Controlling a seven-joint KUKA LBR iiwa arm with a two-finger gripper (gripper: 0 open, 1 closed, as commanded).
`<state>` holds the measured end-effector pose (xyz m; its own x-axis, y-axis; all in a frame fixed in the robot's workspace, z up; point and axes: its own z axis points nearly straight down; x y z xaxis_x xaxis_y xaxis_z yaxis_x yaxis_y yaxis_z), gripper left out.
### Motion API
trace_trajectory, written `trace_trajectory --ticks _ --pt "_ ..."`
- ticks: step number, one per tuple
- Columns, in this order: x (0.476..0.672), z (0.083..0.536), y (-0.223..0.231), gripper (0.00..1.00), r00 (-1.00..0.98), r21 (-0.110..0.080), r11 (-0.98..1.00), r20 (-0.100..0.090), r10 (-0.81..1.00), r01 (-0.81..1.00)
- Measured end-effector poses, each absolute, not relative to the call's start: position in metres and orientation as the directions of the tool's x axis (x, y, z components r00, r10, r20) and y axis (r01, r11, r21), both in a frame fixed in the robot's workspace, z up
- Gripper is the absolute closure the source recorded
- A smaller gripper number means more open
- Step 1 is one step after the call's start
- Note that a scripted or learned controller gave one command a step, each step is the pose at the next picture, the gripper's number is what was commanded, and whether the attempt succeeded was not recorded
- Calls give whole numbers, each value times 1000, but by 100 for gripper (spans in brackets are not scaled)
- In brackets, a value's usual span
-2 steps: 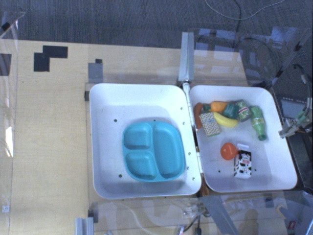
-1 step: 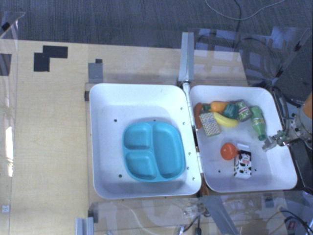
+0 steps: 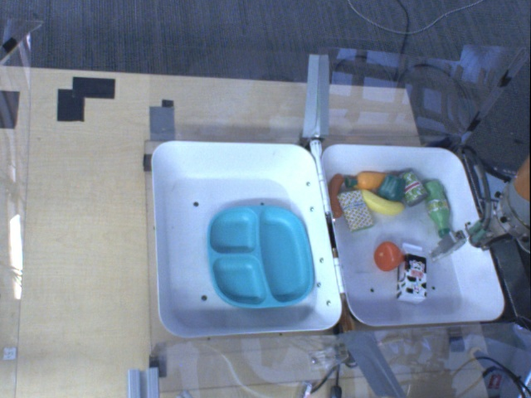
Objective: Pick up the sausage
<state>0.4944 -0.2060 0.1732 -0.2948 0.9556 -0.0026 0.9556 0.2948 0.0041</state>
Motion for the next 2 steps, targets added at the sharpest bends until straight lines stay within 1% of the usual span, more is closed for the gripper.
trace_trajectory --ticks 1,2 --pt "489 182 -206 0 -383 6 383 -5 924 924" --pt "502 121 -127 0 -536 4 536 -3 844 844"
